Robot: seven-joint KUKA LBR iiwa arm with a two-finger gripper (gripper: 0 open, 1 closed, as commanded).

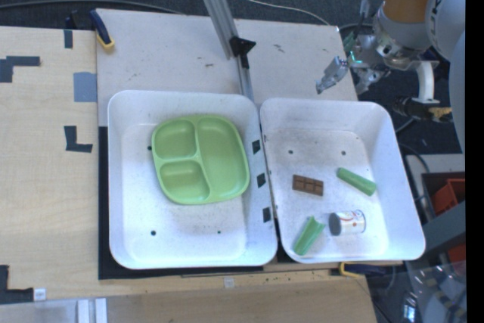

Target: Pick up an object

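Observation:
The right bin (378,117) holds a brown chocolate bar (308,185), a green stick (356,181) to its right, a green wedge-shaped piece (308,236) near the front, and a small white cup with a dark lid (346,223) lying on its side. The left bin (121,185) holds a light green divided plate (200,159). My gripper (333,76) hangs above the bench just beyond the right bin's far edge, well away from every object. Nothing is between its fingers.
A slanted metal rail (215,4) runs down from the top to the gap between the bins. A blue and yellow clamp (101,29) sits at the bench's far left corner. Cables lie behind the bench.

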